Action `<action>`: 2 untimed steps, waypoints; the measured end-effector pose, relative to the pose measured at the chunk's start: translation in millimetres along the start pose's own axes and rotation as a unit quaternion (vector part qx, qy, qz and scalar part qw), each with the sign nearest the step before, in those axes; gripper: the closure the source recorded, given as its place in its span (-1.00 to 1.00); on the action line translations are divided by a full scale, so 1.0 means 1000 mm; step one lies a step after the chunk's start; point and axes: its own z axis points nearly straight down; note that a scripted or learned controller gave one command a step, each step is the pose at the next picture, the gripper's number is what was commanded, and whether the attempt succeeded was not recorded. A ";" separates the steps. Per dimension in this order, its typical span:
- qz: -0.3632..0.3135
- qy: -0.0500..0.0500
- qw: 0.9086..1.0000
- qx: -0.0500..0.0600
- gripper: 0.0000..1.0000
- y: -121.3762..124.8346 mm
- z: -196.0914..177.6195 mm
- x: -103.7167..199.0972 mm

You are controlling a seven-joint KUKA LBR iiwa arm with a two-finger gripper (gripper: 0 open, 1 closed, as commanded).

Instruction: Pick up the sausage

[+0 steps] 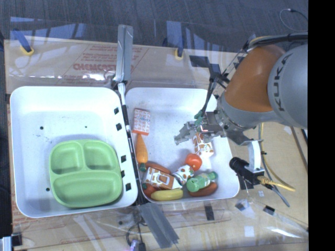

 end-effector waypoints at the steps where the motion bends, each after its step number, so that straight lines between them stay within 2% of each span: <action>1: 0.011 0.000 1.000 0.000 -1.00 -0.025 0.138 -0.052; 2: 0.008 0.000 1.000 0.000 1.00 -0.025 0.129 -0.051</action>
